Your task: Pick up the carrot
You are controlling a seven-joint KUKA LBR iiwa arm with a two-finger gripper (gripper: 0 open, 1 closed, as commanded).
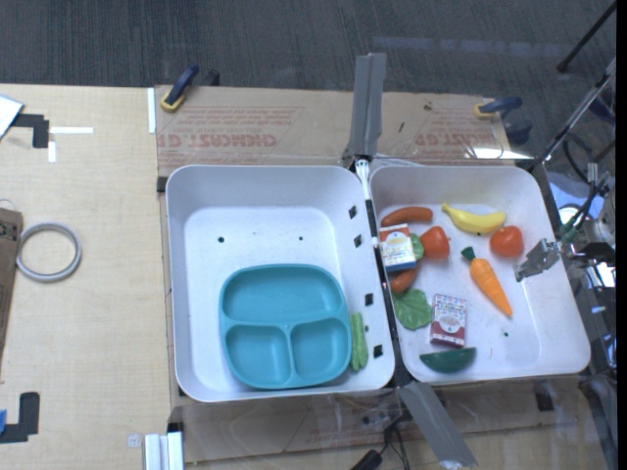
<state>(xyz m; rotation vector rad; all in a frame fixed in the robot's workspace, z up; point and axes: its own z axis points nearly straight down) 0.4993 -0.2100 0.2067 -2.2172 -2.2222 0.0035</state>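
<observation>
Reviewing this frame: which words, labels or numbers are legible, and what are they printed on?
"CHEMCO3T" or similar, red, upside down, uncertain: cardboard sheet behind the left bin.
Same red print, blurrier: cardboard behind the right bin.
Small red-and-white box: print too small.
White-and-blue box: print too small.

Cardboard sheet behind the bins: red print, upside down, reading roughly "CHEMCAST GP". Small boxes in the right bin: labels too small to read.

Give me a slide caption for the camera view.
Gripper hovers beside the carrot in the right bin.
</observation>
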